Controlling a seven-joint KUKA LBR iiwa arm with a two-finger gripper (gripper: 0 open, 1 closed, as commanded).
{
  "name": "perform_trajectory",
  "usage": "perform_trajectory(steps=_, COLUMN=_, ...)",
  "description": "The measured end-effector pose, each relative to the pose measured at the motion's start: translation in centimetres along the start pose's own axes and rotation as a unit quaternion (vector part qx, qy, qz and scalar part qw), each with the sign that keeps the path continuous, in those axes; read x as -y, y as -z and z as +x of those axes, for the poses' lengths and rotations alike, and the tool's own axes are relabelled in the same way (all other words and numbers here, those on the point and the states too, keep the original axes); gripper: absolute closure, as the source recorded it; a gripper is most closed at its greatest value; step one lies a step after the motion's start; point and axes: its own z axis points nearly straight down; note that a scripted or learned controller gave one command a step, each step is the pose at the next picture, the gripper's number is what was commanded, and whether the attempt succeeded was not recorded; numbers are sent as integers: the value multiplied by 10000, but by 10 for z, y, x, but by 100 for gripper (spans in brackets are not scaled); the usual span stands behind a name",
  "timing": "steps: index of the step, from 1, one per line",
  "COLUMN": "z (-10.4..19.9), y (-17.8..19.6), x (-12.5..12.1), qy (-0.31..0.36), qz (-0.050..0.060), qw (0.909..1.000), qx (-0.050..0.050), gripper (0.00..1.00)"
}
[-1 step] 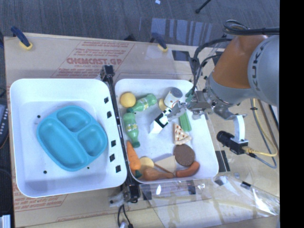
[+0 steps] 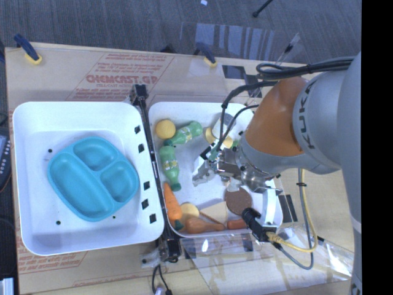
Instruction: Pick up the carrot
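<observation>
The single camera is fixed above the bench [image 2: 92, 78] and looks down at a slant, taking in the left bin [image 2: 24, 183] and right bin [image 2: 184, 108] together. The arm [image 2: 307, 121] enters from the frame's right, looming large and close to the lens.

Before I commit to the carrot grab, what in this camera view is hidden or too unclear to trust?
- Right bin, right half: covered by the arm.
- Brown items along the near wall: overlapping, partly under the gripper; identities unclear.
- Carrot: lower end meets a yellow piece; boundary unclear.
</observation>
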Motion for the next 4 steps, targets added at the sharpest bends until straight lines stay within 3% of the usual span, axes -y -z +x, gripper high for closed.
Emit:
perform_trajectory(steps=1, z=50, y=-10, x=10, qy=-23, qz=-13, qw=10000, qx=2, gripper=0)
perform_trajectory(steps=2, z=26, y=-8, x=-63, qy=262, qz=-38, qw=9996, qx=14, gripper=0)
perform_trajectory(steps=3, z=59, y=18, x=-95, qy=-187, qz=-37, qw=9998, qx=13, gripper=0)
perform_trajectory(steps=4, z=24, y=46, x=-133, qy=-177, qz=-57, qw=9998, qx=11, gripper=0)
